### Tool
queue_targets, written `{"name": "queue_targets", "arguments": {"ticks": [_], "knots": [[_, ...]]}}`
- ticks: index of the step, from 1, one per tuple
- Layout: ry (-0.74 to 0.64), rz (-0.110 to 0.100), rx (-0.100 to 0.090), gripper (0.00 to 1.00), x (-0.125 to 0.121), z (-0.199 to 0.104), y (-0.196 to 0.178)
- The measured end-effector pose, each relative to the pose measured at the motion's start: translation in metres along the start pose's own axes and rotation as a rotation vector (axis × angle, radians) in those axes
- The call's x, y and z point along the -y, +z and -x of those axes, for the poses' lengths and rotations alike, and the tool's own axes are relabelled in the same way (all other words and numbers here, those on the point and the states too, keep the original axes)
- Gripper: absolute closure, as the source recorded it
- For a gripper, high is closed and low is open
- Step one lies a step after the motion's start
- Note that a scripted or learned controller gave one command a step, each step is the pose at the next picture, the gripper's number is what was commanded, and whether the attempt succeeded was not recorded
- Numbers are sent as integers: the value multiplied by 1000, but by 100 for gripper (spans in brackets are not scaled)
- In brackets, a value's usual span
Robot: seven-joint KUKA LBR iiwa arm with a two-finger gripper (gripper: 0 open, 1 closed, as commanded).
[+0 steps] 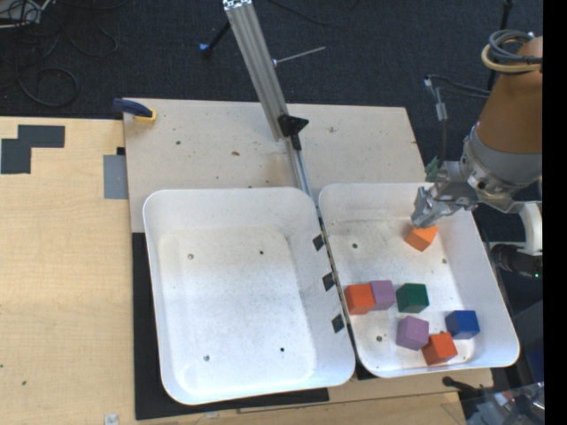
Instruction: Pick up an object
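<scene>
The bench (pixel 213 149) bears two white bins (pixel 239 379) (pixel 496 343) side by side.

You see two shallow white bins, the left bin (pixel 168 237) and the right bin (pixel 496 326), of smooth plastic with a soft sheen, their floors dusted with grey scuffs. The pale wooden bench top (pixel 204 144) looks matt, speckled with small dark marks. The slanted silver metal rail (pixel 257 51) has a brushed, ribbed finish. The small coloured blocks, such as the orange cube (pixel 422 236) and the dark green cube (pixel 412 297), look matt and smooth-faced.
</scene>
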State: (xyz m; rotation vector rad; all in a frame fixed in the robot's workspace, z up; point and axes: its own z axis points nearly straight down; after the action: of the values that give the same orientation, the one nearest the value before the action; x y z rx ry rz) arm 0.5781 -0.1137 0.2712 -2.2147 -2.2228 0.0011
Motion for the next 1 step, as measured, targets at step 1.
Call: {"name": "queue_targets", "arguments": {"ticks": [1], "knots": [[1, -1, 0, 100, 7, -41, 8]]}}
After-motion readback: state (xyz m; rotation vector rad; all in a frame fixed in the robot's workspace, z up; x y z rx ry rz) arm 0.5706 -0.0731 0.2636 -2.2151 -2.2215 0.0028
